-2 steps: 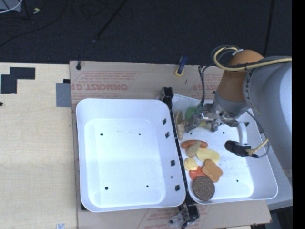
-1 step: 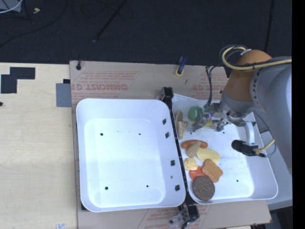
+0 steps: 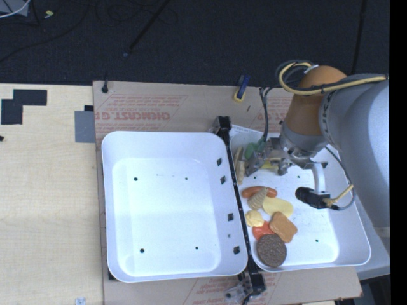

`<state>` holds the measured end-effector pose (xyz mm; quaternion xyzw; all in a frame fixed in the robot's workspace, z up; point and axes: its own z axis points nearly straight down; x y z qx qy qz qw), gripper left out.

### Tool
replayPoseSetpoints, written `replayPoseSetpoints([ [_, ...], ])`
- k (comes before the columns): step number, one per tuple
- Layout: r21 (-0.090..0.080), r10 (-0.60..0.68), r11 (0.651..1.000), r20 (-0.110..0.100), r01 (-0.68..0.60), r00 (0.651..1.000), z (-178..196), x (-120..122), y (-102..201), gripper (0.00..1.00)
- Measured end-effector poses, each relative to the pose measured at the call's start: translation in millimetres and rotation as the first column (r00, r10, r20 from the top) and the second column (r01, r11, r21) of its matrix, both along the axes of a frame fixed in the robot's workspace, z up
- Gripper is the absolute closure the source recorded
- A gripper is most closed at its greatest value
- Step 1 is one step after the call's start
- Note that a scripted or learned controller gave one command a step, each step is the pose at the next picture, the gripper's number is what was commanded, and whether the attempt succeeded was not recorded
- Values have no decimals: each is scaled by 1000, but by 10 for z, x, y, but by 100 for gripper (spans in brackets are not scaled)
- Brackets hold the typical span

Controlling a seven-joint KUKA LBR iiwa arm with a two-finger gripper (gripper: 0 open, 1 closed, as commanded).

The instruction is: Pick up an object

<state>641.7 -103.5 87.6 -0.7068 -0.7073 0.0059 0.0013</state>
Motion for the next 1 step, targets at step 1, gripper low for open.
replayPoseSetpoints([
  [1, 6, -2, 1000, 1, 2, 1000, -12, 2, -217, 0],
])
